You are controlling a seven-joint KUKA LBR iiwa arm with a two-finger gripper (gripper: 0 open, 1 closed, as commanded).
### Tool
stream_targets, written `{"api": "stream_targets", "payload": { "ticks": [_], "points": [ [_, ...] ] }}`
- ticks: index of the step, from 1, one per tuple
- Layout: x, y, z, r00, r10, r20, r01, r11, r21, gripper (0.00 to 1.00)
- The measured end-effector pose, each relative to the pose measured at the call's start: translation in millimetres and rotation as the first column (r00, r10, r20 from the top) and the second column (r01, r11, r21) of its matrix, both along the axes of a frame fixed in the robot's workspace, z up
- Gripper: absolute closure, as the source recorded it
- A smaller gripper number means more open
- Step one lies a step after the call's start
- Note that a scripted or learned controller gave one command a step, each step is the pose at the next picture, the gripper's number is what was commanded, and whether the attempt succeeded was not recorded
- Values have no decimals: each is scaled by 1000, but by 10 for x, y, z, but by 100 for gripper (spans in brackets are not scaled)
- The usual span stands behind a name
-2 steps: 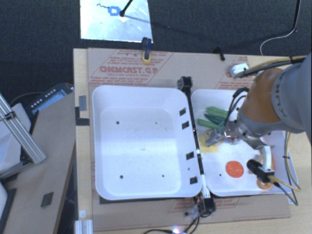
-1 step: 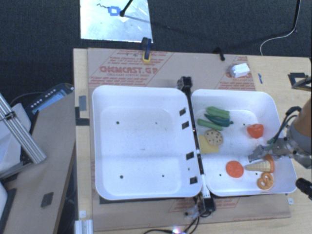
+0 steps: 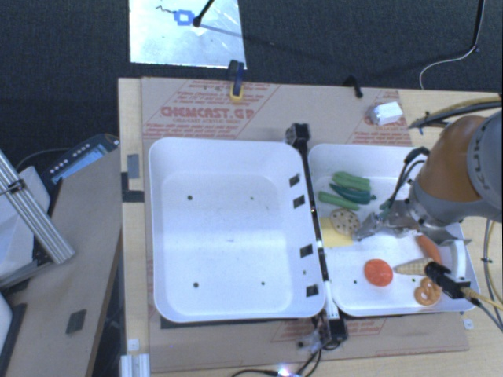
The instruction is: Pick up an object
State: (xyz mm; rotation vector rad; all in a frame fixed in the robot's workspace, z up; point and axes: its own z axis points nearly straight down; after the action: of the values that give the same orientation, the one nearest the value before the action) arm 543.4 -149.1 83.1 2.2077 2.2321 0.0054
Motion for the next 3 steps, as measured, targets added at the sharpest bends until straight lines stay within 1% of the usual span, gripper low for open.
{"api": "stream_targets", "payload": {
  "ticks": [1,2,3],
  "points": [
    [906,271,30,1000,0,7,0,1000,-2,0],
    [867,240,129,1000,-3,0,3,1000,-2,100],
    [1060,721,1895,1000,-2,10,2,1000,-2,100]
  ]
}}
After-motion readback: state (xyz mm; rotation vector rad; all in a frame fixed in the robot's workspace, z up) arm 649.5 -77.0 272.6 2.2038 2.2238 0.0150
